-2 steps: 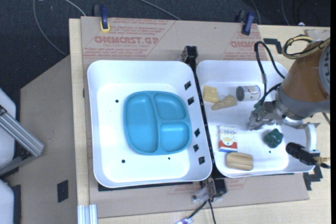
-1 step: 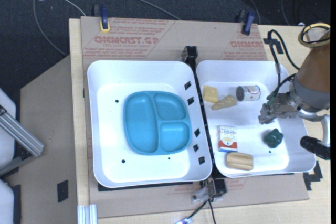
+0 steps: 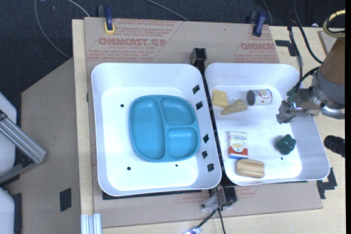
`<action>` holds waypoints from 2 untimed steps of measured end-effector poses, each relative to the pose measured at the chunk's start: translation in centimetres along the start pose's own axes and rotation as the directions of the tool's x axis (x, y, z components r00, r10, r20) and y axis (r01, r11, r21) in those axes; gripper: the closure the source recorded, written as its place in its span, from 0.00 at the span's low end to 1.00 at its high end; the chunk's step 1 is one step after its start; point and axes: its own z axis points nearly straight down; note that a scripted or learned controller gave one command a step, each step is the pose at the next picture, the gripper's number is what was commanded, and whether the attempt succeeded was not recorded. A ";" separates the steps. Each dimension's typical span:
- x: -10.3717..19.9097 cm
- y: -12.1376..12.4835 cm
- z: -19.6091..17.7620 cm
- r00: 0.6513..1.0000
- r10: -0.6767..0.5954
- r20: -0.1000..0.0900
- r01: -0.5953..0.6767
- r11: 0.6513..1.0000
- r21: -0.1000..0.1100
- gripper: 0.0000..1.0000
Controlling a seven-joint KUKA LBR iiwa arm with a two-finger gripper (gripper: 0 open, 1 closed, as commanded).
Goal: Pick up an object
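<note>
A dark carpet strewn with loose cables surrounds the tabletop (image 3: 82,134), where two shallow white bins sit side by side on a cardboard sheet. The left bin (image 3: 109,85) carries a blue divided plate (image 3: 163,127). The right bin (image 3: 312,156) holds the small clutter: a pale yellow wedge (image 3: 220,98) and a tan chunk (image 3: 234,107) toward ten o'clock, a little can (image 3: 259,97) lying on its side near twelve, a red-and-white carton (image 3: 237,145) and a bread roll (image 3: 250,168) toward seven, and a dark green lump (image 3: 285,143) toward four.

The arm comes in from three o'clock, and its pincer (image 3: 289,108) hangs low over the right bin's three o'clock side, with bare white floor under it. Whether it is spread or closed I cannot tell from here, and I see nothing caught in it.

To my eye this is the approach step, with no grasp made. The green lump lies closest, just off the pincer at about six o'clock, apart from it, so it seems the likeliest target. The next move would call for a shift that way, then a straight drop.

The lump looks small, rounded and knobbly, dark and matte, standing clear of its neighbours.
</note>
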 end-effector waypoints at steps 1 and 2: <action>0.0 0.1 -4.3 1.000 0.000 0.000 0.000 1.000 0.002 1.00; 6.0 0.9 -4.2 1.000 -0.004 -0.003 0.004 1.000 0.006 1.00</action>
